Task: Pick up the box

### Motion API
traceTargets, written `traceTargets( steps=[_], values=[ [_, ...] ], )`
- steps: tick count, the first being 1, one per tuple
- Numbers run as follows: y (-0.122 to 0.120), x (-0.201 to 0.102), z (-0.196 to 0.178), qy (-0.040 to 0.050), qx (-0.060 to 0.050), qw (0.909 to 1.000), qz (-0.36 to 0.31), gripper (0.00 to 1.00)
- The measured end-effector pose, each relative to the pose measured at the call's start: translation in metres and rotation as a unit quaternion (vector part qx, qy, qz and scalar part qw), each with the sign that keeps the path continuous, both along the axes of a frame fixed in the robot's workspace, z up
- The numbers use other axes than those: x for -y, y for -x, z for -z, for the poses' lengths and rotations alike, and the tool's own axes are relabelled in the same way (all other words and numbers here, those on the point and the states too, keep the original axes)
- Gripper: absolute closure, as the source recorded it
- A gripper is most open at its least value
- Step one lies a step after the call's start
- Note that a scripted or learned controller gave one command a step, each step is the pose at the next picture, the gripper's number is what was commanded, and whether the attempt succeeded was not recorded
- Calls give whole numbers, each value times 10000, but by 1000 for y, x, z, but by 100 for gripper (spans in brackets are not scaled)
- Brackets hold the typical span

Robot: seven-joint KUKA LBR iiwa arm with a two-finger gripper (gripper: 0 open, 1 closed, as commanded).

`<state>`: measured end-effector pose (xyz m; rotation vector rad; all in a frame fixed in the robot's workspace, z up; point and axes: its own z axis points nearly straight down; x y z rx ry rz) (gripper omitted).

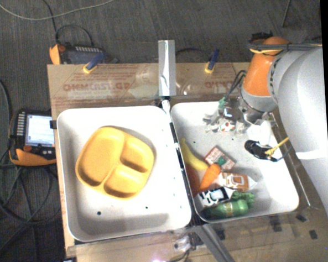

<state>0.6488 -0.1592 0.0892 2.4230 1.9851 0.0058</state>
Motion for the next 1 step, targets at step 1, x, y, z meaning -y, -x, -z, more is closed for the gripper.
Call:
traceTargets(
  steps=[1],
  values=[
    [5,1,-7,1,-104,9999,13,100]
  ],
)
